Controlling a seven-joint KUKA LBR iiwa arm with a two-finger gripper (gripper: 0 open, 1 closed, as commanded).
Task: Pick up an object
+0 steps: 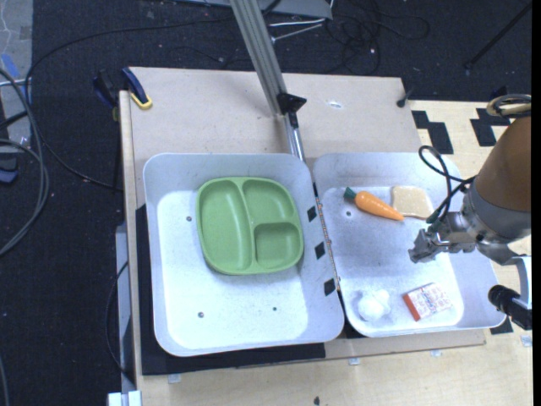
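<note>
In the right bin [372, 252] lie an orange carrot [377, 206] with a green top, a tan slice of bread [411, 200] beside it, a white lumpy object [373, 304] near the front, and a red-and-white packet [427, 300]. My gripper [423, 249] hangs low over the right side of this bin, between the bread and the packet. Nothing shows between its fingers. The arm's orange band [513, 167] rises at the right edge.
The left bin [169, 269] holds a green divided plate [251, 224]. A grey metal pole [262, 45] slants down from the top to the bins' shared back edge. Cables and black markers lie around the wooden bench.
</note>
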